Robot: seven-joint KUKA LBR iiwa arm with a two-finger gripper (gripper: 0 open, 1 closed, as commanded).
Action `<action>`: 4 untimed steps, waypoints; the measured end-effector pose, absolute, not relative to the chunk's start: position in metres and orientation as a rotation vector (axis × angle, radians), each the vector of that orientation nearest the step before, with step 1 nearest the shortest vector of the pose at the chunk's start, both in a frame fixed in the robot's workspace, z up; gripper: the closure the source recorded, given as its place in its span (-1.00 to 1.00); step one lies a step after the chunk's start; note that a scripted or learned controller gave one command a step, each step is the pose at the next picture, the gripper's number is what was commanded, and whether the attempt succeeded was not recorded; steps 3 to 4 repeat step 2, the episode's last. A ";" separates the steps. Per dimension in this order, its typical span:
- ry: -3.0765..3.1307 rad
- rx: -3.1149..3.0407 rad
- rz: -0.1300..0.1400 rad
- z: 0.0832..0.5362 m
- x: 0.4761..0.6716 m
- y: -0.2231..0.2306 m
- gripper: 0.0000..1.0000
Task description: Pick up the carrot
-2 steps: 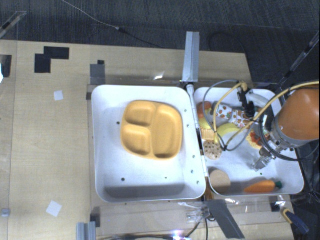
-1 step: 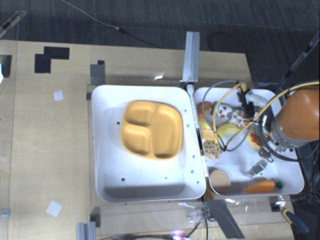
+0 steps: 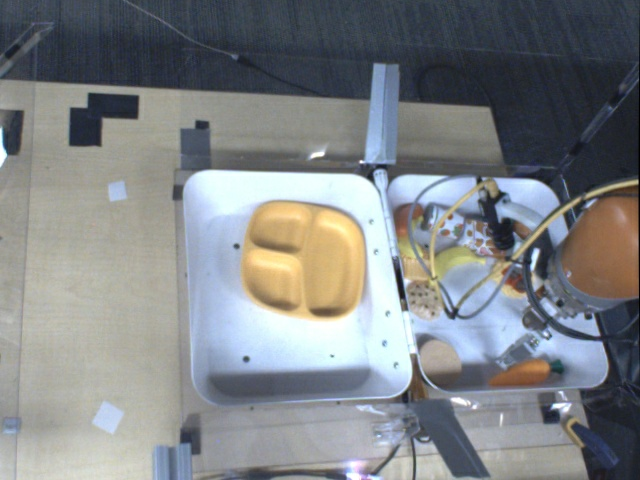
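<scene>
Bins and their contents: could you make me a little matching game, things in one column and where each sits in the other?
Things:
1. carrot
2. yellow tray
3. cookie
4. orange band

Places:
A. middle of the left bin
B. near edge of the right bin
C. on the arm, over the right bin's right side
D. right bin, by its left wall

Pairs: 1-B, 2-A, 3-D, 4-C

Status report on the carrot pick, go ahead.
Gripper low in right bin, finger state unclear. Carrot lying by the near wall, just below gripper, not held. Cookie to its left, cables looping above.
</scene>
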State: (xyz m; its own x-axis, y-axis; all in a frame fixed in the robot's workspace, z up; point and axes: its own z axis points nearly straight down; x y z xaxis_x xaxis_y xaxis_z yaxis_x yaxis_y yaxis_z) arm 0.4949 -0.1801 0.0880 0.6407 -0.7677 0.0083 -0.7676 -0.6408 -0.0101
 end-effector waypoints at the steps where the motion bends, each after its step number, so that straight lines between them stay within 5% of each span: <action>1: 1.427 -2.793 -0.019 0.089 0.504 -0.112 -1.00; 2: 1.375 -2.821 -0.016 0.088 0.519 -0.164 -1.00; 4: 1.375 -2.821 -0.016 0.088 0.519 -0.164 -1.00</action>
